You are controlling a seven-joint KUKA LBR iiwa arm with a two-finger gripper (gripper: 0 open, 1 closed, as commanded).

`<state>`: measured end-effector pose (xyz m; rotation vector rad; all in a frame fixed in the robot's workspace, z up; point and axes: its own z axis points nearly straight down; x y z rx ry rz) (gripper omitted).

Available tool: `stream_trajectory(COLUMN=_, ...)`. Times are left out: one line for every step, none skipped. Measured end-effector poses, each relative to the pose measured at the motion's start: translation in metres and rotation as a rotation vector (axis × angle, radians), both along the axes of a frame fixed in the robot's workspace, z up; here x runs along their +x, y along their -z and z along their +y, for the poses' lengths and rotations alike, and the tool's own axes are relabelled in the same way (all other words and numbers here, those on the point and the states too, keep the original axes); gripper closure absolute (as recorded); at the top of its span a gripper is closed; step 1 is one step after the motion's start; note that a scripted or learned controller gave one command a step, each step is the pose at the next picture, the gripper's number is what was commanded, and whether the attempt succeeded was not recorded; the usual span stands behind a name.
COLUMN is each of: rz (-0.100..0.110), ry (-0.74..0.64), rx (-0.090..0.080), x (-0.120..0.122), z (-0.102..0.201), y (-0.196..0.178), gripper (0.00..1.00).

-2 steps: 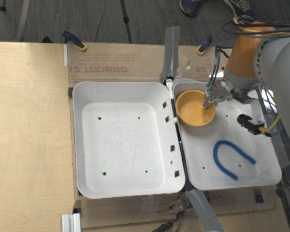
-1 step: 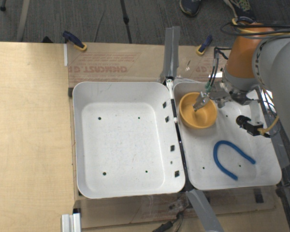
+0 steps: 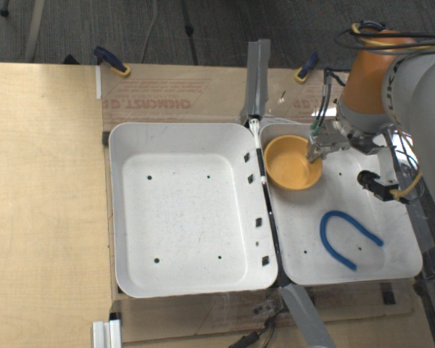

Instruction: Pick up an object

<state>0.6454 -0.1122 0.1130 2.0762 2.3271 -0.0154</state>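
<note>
Jaws [image 3: 317,153] sit at the bowl's [image 3: 293,162] 3 o'clock rim, in the right bin [image 3: 391,263]. Whether they are released or clenched: cannot tell, the tips are too small and dark against the rim.

Bowl: yellow-orange, round, shallow, upright, opening up. Smooth inside, looks like plastic. It lies at 11 o'clock in the right bin, close against the wall shared with the left bin [image 3: 123,194].

Blue hose [image 3: 346,235]: bent in a U, at 5 o'clock from the bowl, well apart from it.

Risks, as I judge them:
- A thin rim gives little to pinch. If the jaws straddle it off-centre, the bowl could tip or slide out on the lift.
- A slick, light bowl may skid toward 9 o'clock and jam against the bin wall if pushed rather than pinched.
- A one-sided rim hold would leave the bowl hanging; it may swing and drop.
- Arm [image 3: 370,78] is crowded at 1 o'clock; cables near the wrist could snag.
</note>
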Motion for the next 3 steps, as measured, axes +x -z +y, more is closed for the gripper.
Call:
stream_trajectory(rz=0.013, ry=-0.26, rx=0.018, x=-0.01, z=-0.096, y=-0.115, gripper=1.0)
stream_trajectory(rz=0.01, ry=-0.372, rx=0.018, x=0.003, z=-0.023, y=0.008, gripper=1.0)
stream_trajectory(rz=0.012, ry=-0.061, rx=0.02, x=0.013, z=0.02, y=-0.131, gripper=1.0)
